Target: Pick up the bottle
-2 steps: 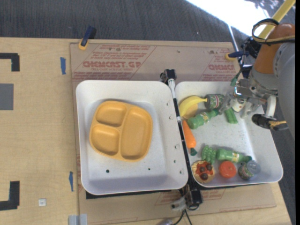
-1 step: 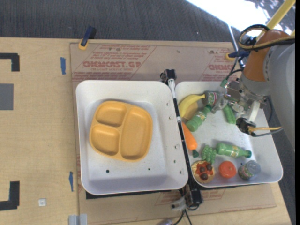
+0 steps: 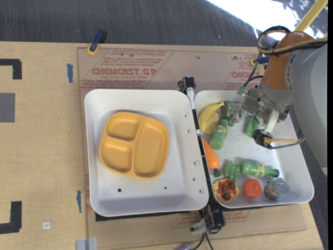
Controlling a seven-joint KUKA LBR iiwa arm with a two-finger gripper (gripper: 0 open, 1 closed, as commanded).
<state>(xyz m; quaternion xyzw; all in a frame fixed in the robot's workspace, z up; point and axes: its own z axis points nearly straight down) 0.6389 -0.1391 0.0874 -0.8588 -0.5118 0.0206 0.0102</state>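
Dark grey floor [image 3: 104, 9] along the top, with a bright patch of light [image 3: 234, 1] near the top right corner. Pale brown worktop [image 3: 41, 139] below, with black marks [image 3: 13, 69] and a grey square [image 3: 6, 107] by the left edge. Flat on the worktop, a brown cardboard sheet [image 3: 156, 61] with red letters, and a blue and yellow clamp [image 3: 96, 40] at its far left corner.

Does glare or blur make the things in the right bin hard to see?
Camera view: a blown-out bright patch lies on the dark floor at the top, away from the bins; the right bin is evenly lit; its lying green bottle looks slightly soft, yet recognisable.
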